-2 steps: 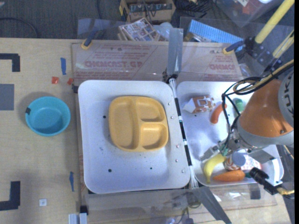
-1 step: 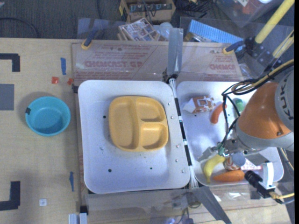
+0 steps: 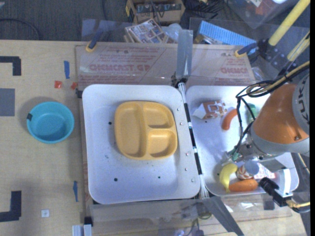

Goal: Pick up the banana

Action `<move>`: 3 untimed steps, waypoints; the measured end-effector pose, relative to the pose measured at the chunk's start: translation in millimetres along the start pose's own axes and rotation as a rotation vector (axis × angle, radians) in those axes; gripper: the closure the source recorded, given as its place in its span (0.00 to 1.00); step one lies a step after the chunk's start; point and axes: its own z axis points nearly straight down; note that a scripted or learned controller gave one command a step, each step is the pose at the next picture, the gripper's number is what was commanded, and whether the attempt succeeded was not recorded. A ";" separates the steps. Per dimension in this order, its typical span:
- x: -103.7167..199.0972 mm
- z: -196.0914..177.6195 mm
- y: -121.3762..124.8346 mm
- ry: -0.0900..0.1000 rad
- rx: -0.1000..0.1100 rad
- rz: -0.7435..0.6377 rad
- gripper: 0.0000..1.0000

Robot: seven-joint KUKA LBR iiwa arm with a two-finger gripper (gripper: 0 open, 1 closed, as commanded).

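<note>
Clearly we are early in this pick: the banana (image 3: 227, 173) lies on the floor of the right bin (image 3: 214, 136), in its near corner, not lifted. It touches an orange carrot-like piece (image 3: 243, 185) just beside it on the near side, and a small printed packet (image 3: 250, 171) lies against both. The gripper (image 3: 242, 154) hangs low over that cluster, just above and to the far side of the banana, but the wrist covers it, so we cannot tell whether it is spread or closed, and we see nothing held. What is left, as we judge it, is the whole grasp and the lift.

Counting, we find two white bins. The left bin (image 3: 98, 146) bears one yellow divided tray (image 3: 145, 130). The right bin holds one banana, two orange pieces, the second (image 3: 229, 118) lying near the far wall, and one crumpled white and brown wrapper (image 3: 210, 109) beside it; something green (image 3: 251, 110) shows past the cables, possibly another item. One blue bowl (image 3: 50, 121) stands on the bench well apart.
</note>
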 end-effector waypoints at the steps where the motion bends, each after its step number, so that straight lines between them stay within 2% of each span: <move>1: 0.0 0.2 -0.2 0.000 0.001 0.000 0.00; 2: 50.8 -85.3 13.0 0.003 0.012 0.215 0.00; 3: -0.5 -12.2 -4.5 0.006 0.015 0.117 0.00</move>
